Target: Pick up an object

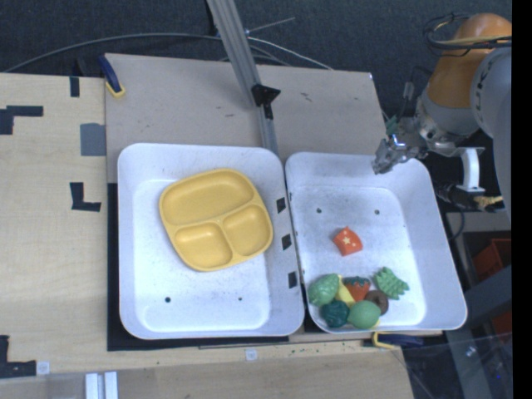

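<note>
Several toys (357, 296) crowd the right bin's (416, 191) near edge. My fingers (384, 161), state unreadable, hover at its far rim; I'd say approach pending—descend next.

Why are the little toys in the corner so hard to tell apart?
In the camera view the picture is soft and grainy, so the piled toys smear together; the orange piece alone reads clearly; the yellow tray is evenly lit, with faint shadows along the bin walls.
</note>
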{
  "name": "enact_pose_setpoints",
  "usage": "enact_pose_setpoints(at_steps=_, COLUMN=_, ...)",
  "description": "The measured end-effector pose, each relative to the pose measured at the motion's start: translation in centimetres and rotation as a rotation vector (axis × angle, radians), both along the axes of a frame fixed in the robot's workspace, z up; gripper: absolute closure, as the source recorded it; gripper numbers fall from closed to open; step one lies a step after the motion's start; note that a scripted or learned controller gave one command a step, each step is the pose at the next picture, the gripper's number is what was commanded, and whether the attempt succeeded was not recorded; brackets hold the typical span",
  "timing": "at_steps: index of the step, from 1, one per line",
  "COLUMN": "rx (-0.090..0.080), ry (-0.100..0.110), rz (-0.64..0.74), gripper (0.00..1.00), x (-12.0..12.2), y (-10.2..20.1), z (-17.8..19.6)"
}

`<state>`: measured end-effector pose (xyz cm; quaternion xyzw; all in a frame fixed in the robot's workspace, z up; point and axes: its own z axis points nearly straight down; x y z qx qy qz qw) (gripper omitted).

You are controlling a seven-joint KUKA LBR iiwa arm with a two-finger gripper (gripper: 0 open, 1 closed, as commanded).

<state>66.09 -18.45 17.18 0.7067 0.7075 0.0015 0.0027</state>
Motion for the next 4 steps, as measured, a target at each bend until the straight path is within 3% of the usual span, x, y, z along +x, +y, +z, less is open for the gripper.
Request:
enact_pose_setpoints(at_steps=1, rx=0.001, ry=0.002, rz=0.001, gripper=1.00, x=0.1, y=0.0, z=5.4)
enact_pose_setpoints(at_steps=2, rx=0.001, ry=0.008, rz=0.000, gripper=1.00, x=0.1, y=0.1, z=4.0)
enact_pose_setpoints(at_steps=4, rx=0.004, ry=0.008, rz=0.004, gripper=1.00, x=-5.2, y=9.7, z=4.3)
